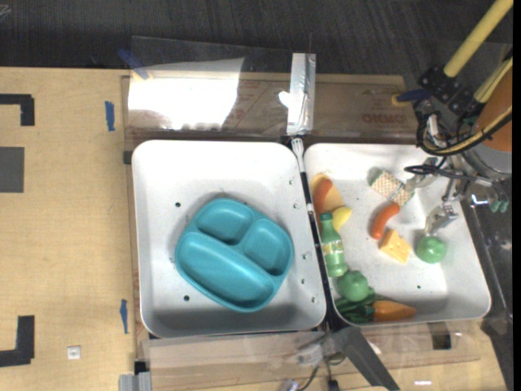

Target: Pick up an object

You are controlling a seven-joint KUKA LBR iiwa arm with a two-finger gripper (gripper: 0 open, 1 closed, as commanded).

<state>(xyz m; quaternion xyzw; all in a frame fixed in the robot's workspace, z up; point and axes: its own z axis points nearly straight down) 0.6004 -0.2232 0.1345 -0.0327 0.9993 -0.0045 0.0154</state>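
Near the right bin's (468,300) right edge, your gripper (440,218) hangs just above the green ball (431,249); finger state you cannot tell.

Single fixed camera is sitting above the tabletop (57,218), looking down at a slant. It is standing back far enough to be taking in both white bins whole: left bin (155,177) at frame centre, right bin (464,292) toward the right side. Dark floor is showing along the top edge. Arm (488,129) is entering at upper right.
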